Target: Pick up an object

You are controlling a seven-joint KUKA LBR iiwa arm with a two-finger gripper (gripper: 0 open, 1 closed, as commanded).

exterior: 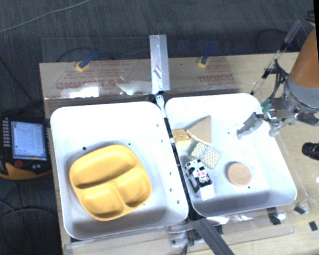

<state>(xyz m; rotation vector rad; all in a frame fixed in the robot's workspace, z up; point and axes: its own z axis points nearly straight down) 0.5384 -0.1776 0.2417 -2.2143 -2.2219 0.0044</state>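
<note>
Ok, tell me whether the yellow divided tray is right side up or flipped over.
Right side up. The yellow tray lies flat in the left bin with its compartments' hollows and raised dividers facing the camera.

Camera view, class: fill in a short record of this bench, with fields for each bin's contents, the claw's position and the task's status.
left bin: yellow divided tray
right bin: tan wedge, round cork disc, dotted card, small black-and-white toy
items' layout: wedge, card and toy clustered near the divider; disc apart, toward the front
claw: over the right bin's right side, above bare floor
arm: enters from the right
task status: no object seen in the claw
</note>
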